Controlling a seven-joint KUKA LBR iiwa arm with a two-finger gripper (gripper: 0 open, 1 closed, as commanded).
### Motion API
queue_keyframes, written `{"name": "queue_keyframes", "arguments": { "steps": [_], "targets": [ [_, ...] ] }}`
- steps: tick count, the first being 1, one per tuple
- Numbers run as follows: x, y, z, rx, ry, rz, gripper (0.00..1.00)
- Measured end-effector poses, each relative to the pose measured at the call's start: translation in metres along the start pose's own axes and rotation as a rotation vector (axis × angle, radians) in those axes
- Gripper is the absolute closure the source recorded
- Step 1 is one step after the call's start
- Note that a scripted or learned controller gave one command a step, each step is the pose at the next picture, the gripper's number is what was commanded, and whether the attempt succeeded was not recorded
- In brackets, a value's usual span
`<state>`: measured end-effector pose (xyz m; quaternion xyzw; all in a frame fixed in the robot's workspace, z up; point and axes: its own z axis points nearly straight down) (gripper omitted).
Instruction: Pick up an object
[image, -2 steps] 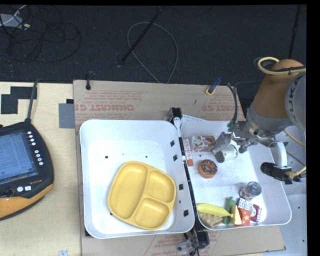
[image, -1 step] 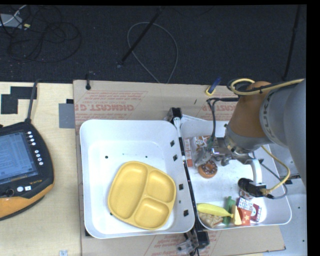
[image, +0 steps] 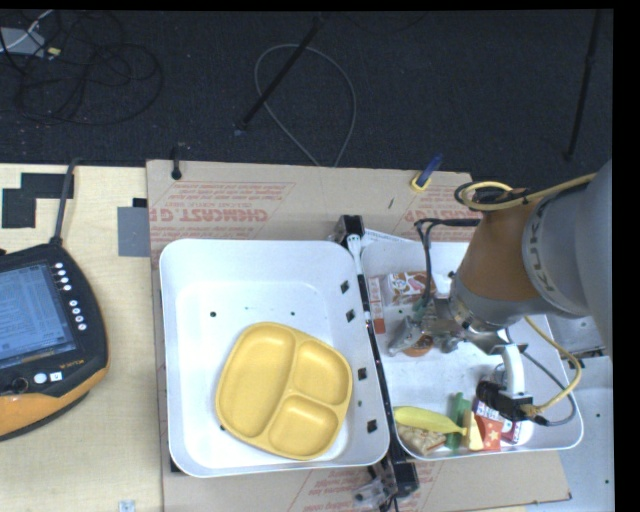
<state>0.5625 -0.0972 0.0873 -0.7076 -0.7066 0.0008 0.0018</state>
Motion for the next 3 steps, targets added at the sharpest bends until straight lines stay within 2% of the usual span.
{"name": "queue_keyframes", "arguments": {
  "steps": [1,2,3],
  "targets": [
    [-0.016,0.045,0.001,0.019,0.004,-0.001,0.00],
    [-0.015,-0.008,0.000,0.003,0.001,0.000,0.00],
    [-0.009,0.016,0.000,-0.002,-0.001,-0.002,0.00]
  ]
}}
